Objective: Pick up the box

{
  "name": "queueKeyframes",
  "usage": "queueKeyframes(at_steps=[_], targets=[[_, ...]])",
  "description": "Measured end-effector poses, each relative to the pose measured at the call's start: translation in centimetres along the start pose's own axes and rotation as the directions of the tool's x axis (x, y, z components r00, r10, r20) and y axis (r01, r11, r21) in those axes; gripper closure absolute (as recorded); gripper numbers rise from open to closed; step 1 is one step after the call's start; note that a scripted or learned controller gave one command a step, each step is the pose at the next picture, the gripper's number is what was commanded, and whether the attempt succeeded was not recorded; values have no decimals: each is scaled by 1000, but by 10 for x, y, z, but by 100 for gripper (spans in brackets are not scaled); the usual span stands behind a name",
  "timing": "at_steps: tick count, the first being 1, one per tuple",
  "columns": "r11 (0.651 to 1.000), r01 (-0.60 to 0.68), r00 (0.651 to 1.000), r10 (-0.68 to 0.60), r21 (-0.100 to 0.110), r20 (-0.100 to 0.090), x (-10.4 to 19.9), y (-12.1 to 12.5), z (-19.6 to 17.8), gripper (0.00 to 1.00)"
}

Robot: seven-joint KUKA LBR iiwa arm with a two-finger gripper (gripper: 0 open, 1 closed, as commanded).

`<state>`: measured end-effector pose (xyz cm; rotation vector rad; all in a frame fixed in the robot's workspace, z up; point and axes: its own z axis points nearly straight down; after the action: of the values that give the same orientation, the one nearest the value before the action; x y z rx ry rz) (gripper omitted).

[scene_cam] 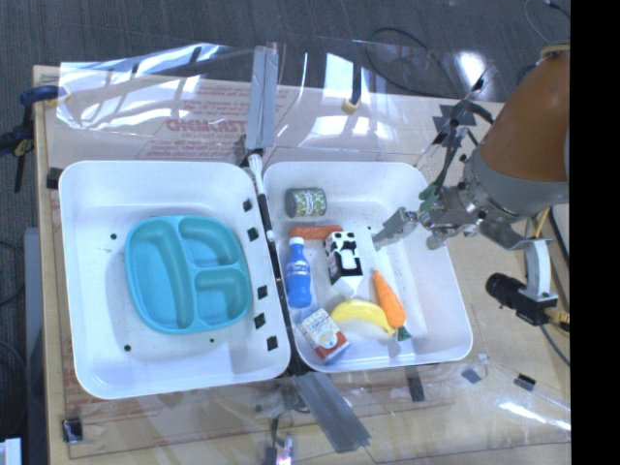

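Observation:
The right bin (pixel 441 289) holds two box-like things. A black-and-white carton (pixel 343 256) sits near its middle. A small red-and-white box (pixel 321 334) lies at its front, next to the divider. My gripper (pixel 395 227) hangs over the right half of this bin, to the right of and slightly behind the black-and-white carton, with a gap between them. Nothing shows in its grasp.
The same bin also contains a green can (pixel 306 201), an orange stick (pixel 315 232), a blue bottle (pixel 297 273), a banana (pixel 361 315) and a carrot (pixel 388 301). A blue divided plate (pixel 189 273) lies in the left bin (pixel 87 211). Cables run at the right.

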<state>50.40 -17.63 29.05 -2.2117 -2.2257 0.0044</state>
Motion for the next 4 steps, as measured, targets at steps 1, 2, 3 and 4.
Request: queueKeyframes(at_steps=[1, 2, 3, 4], targets=[[997, 83, 997, -83, -1, 1, 60, 9, 99, 0], [993, 119, 993, -119, -14, 11, 62, -15, 169, 0], [991, 132, 991, -132, -21, 23, 57, -22, 193, 0], [996, 82, 996, -81, -20, 27, 62, -24, 193, 0]])
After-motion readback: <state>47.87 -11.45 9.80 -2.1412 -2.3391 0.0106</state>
